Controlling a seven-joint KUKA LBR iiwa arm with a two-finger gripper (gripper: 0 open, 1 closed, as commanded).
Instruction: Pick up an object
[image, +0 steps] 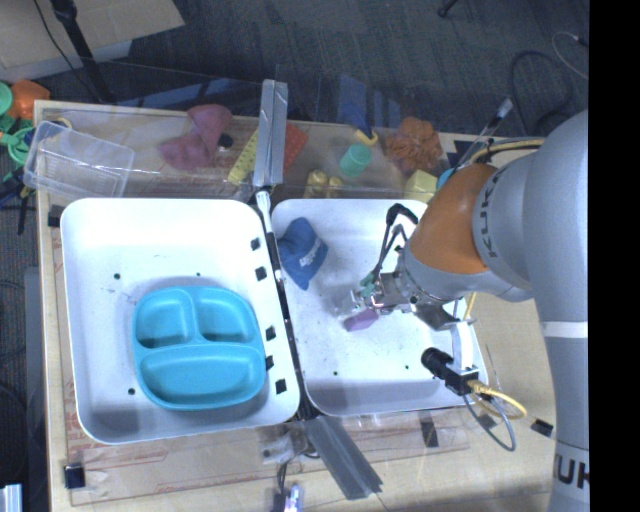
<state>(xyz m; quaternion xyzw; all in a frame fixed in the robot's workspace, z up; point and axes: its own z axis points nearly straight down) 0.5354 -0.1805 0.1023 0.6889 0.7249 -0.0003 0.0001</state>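
In the right bin (330, 395), my gripper (373, 297) is low over the floor near the middle. A small purple object (359, 320) lies on the floor right at the gripper's tip, touching or nearly touching it. I cannot tell whether the object is between the fingers. A crumpled blue cloth-like object (300, 251) rests in the bin's upper left part, well clear of the gripper to its left.
The left bin (90, 260) bears a light blue divided tray (199, 347). A metal divider (270, 140) runs between the bins. Behind them lie several toys (205, 135) and a clear plastic box (75, 160). The grey arm (520, 240) covers the right bin's right side.
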